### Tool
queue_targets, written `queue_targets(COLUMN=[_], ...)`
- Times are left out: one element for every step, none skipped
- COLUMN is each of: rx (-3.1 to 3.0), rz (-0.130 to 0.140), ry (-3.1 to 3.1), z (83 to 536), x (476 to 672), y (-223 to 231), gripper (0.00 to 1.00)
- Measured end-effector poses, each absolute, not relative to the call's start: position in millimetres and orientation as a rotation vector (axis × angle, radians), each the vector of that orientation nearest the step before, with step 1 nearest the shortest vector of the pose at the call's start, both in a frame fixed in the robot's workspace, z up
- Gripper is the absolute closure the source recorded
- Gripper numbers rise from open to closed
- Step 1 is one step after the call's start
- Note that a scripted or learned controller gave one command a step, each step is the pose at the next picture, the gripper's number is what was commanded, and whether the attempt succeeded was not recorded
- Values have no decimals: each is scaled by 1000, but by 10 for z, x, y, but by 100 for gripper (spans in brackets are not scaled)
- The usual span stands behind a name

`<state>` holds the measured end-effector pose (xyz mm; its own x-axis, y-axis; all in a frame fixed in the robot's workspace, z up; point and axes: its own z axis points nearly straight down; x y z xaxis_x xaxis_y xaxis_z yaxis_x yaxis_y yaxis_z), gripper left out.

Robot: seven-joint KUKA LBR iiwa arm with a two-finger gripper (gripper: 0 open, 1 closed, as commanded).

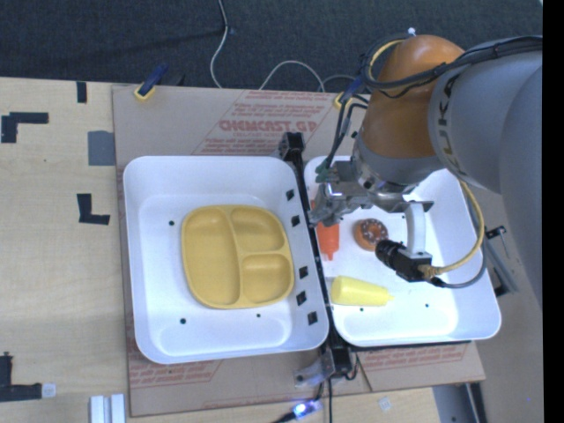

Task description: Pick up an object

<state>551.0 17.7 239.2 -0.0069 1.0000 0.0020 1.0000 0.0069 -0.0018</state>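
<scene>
An orange carrot-shaped piece [329, 240] lies in the right bin [458, 311], hard against that bin's left wall; the claw [328, 211] hangs right above its upper end, and whether the claw is open, closed or gripping the piece cannot be told from this angle. Just to the right of the orange piece sits a small brown doughnut with pale sprinkles [370, 231], apart from it; below both lies a pale yellow wedge-shaped object [358, 292], its narrow end pointing right, near the bin's left wall. A black cylindrical fitting [398, 260] with a yellow cable [467, 267] hangs from the arm over the middle of the same bin; the grey arm with its orange band [410, 91] covers the bin's upper part.

The left bin [159, 201] holds a yellow divided tray [236, 256] with three compartments, lying flat near the middle; black clips [301, 263] run along the seam where the two bins meet. Both bins rest on a brown cardboard sheet [256, 126] on the table [53, 263].
</scene>
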Motion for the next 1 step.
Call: queue_targets(rx=[-2211], rz=[0], ry=[-2228], z=[2421], x=[5446], y=[740], gripper=[100])
